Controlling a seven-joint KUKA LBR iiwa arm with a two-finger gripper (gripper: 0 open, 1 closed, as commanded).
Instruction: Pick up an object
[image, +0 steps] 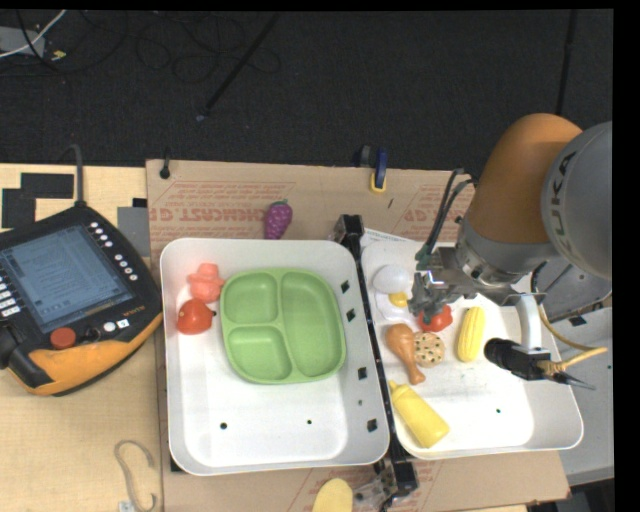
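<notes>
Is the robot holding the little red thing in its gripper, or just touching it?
It cannot be told. The gripper is right over the small red toy in the right bin, hiding its top, so no hold is visible.

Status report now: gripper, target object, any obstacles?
Gripper low over red toy, right bin. No grasp visible. Corn, cookie crowd close.

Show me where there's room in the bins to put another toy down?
In the left bin, the white floor in front of the green plate is bare. In the right bin, there's bare floor in front of the corn, right of the yellow bottle. It's crowded around the hand, by the drumstick and cookie.
</notes>
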